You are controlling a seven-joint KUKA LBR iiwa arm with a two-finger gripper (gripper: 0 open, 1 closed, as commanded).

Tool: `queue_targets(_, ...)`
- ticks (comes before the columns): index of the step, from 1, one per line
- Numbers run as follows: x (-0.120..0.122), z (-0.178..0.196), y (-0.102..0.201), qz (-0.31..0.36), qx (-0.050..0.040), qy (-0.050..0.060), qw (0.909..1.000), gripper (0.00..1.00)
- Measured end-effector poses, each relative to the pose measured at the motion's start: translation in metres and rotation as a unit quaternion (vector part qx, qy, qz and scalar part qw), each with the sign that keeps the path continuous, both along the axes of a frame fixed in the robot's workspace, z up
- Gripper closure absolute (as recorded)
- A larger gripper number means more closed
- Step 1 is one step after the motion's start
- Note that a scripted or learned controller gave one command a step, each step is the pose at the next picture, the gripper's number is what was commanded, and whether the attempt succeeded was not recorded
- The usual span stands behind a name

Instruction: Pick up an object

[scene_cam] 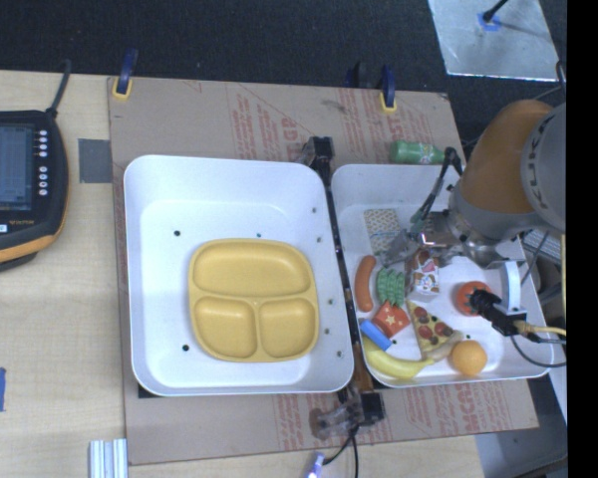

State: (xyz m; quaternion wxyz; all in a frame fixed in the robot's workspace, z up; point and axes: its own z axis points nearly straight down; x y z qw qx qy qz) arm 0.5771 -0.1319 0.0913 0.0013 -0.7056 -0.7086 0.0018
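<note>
My arm reaches in from the right, wrist over the right bin point(351, 182), and my gripper point(426, 239) hangs above the toys there; whether my fingers are apart or together I cannot tell. Below lie a sausage point(365, 281), a green waffle-like piece point(391, 285), a red block point(391, 320), a pizza slice point(434, 331), a banana point(397, 365) and an orange point(467, 358). The left bin point(149, 207) holds a yellow divided tray point(252, 298).
</note>
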Motion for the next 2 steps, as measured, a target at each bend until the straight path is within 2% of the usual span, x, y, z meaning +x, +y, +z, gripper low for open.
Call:
queue_targets(1, 0.000, 0.011, -0.001, 0.001, -0.0008, 0.000, 1.0000, 1.00)
queue_targets(2, 0.004, 0.101, 0.091, 0.001, 0.0008, -0.001, 1.0000, 1.00)
